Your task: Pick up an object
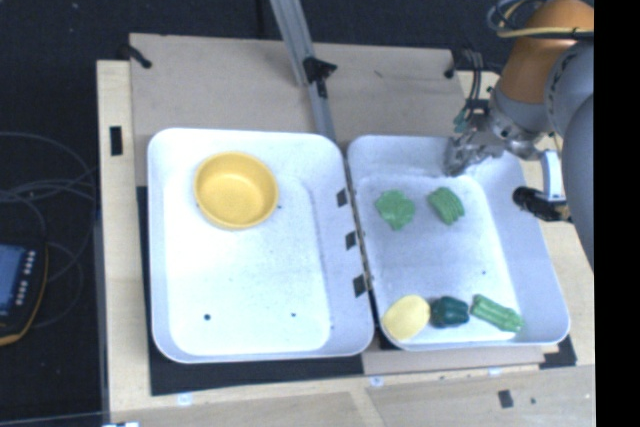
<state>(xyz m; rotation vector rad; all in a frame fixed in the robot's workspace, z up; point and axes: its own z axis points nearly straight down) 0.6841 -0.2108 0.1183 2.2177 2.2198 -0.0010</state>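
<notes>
I see the arm (pixel 545 65) reaching in from the right, its orange band high over the far right corner of the desk (pixel 240 70), the wrist bent down and leftward so the hand (pixel 462 158) hangs at the back edge of the right bin (pixel 530 265). The hand sits low over the white floor near that bin's far rim; at this size I cannot tell how it is set, and I see nothing in it. Just in front of it, a little nearer me, lie two green pieces: one (pixel 446 205) close below the hand, the other (pixel 395 209) to its left, apart from each other. Along the near wall of the same bin I have a yellow lump (pixel 407 316), a dark green piece (pixel 449 312) touching or just beside it, and a brighter green long piece (pixel 496 313) to the right. The left bin (pixel 240 315) holds a yellow bowl (pixel 236 189) upright near its far left corner, well apart from the hand.
</notes>
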